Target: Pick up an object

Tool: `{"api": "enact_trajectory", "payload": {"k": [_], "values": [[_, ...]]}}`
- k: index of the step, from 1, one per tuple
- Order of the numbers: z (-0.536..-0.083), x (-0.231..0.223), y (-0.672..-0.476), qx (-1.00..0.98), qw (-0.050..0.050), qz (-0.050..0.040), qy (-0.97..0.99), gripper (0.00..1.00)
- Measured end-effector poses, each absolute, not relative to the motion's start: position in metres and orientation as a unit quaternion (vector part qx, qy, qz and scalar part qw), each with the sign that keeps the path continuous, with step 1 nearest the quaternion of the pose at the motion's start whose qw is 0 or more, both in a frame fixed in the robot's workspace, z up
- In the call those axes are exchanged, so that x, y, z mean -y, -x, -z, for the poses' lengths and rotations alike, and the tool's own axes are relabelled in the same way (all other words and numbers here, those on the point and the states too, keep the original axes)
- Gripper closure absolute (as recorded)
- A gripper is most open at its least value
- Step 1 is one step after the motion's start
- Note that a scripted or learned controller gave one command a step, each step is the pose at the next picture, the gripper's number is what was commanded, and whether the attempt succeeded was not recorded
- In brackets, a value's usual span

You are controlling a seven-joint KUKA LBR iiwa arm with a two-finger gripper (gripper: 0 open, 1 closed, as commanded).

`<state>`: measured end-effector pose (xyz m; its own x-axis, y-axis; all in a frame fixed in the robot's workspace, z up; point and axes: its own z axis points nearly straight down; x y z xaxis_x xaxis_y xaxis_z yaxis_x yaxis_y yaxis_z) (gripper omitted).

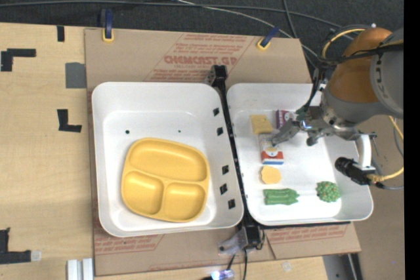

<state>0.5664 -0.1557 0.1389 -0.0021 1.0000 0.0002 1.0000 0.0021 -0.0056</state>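
Note:
The right bin (348, 210) holds several small items. A pale yellow block (260, 123) lies at the upper left, with a purple and white packet (283, 117) beside it. Below them sit a red, white and blue piece (272, 156), a round orange piece (270, 174), a green piece (281, 196) and a green broccoli toy (328, 191). My gripper (298, 136) hangs over the bin's upper middle, just right of the yellow block and above the red, white and blue piece. Its fingers (283, 135) are spread open with nothing between them.
A yellow divided tray (165, 178) lies in the left bin (105, 108). The grey arm with its orange band (357, 69) comes in from the right over the right bin's edge. Cables run along the back of the bench.

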Motion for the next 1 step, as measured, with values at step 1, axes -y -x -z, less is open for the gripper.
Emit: {"api": "enact_trajectory", "payload": {"k": [1], "values": [[-0.0891,0.1556,-0.5675,0.707,-0.001,0.0005,0.707,0.0]]}}
